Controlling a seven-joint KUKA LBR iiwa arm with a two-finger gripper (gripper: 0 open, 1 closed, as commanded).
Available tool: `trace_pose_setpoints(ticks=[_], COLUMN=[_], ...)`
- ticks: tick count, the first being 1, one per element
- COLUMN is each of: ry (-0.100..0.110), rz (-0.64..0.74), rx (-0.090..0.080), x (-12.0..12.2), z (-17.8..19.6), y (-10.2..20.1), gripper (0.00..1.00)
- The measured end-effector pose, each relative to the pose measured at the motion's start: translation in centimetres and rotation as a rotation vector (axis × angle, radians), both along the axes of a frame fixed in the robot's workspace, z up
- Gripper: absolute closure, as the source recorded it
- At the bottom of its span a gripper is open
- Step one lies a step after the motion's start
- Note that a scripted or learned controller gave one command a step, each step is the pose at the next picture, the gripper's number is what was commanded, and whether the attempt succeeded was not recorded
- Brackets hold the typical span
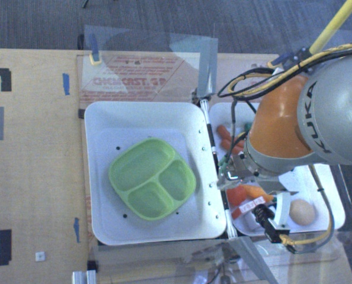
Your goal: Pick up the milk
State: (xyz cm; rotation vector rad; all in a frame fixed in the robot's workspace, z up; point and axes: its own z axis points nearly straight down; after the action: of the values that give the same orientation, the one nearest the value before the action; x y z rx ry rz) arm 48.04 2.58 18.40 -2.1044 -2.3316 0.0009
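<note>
Nearest edge: tan worktop [34, 176], with two white bins side by side.

The bin on the view's left [99, 218] holds one green plate [152, 179] with three compartments. It lies flat near the bin's middle, turned at a slant to the walls. All three compartments are bare.

The bin on the view's right [336, 218] is largely covered by the arm. At its near end a pale brown egg [302, 212] lies on the floor of the bin. Just beside it, toward the dividing wall, is a red-orange item with a white label [246, 197].

The end effector [233, 179] is low over this bin, close to the wall shared with the other bin and right above the red-orange item. Spread or pressed together: cannot tell, the wrist hides it. Nothing is visibly gripped.

Milk: I cannot tell which item it is. Everything loose that I can see lies in the right bin, under and around the wrist.

Arm [282, 123]: orange band and grey link, reaching in from the right.

Farther in the same bin are small orange pieces [223, 132] near the dividing wall, partly hidden.

Beyond the left bin a clear sheet with red lettering [134, 76] lies flat on the worktop, with a strip of blue tape [65, 83] beside it.

Farthest: grey floor [223, 10].
</note>
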Motion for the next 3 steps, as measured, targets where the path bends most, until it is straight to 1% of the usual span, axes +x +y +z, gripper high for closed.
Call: trace_pose_setpoints(ticks=[1,2,3], ry=[0.003,-0.003,-0.004], rz=[-0.008,0.399,0.399], rx=[0.000,0.000,0.000], x=[-0.2,-0.1,-0.1], z=[-3.2,-1.3,-0.3], y=[7.1,15.9,15.9], gripper=[1.00,1.00,1.00])
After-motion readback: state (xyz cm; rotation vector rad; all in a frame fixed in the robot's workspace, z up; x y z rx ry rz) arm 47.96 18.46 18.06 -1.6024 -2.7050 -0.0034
